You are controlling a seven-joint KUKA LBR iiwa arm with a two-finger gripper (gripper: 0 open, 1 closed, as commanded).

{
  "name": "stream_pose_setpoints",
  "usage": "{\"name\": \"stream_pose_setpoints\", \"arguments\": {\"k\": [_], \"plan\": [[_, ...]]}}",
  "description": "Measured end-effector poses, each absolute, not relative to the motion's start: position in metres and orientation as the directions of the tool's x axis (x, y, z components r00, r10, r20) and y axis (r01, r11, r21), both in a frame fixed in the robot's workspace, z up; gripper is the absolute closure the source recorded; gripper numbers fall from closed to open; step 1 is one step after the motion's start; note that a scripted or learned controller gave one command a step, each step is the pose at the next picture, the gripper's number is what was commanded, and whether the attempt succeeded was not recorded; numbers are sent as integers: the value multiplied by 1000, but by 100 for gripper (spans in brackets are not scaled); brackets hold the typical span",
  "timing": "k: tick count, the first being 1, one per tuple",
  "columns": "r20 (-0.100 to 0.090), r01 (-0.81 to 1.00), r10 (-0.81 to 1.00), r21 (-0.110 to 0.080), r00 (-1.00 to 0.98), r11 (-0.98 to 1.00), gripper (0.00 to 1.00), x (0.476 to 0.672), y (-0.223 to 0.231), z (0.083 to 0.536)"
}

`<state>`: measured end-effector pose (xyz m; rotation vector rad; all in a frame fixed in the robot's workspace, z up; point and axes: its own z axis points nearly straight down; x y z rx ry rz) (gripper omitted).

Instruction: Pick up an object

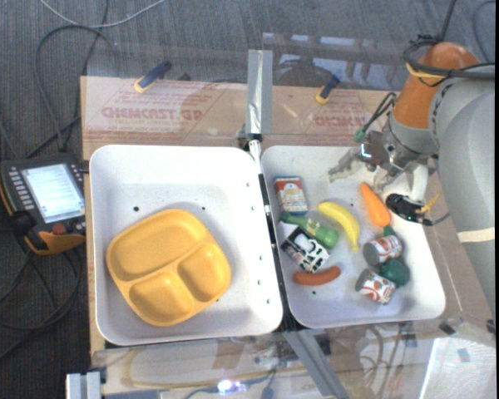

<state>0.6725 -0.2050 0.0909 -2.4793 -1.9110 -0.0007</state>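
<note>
Up by the far wall of the right bin (432, 306): gripper (374, 166), fingers impossible to tell apart or together. Just below it, a carrot (374, 204), long axis running down the bin, tip toward the near-right. Left of the carrot, a banana (341, 220), similarly slanted.

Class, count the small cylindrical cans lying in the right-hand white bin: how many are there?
2. One silver-and-red can lies near the bin's right side below the orange carrot; another red-and-white can lies nearer the front edge, beside a dark green object. Others may be hidden.
</note>
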Motion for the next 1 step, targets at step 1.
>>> {"name": "stream_pose_setpoints", "arguments": {"k": [1], "plan": [[9,968,968,14,252,-252,0,622,-205,92]]}}
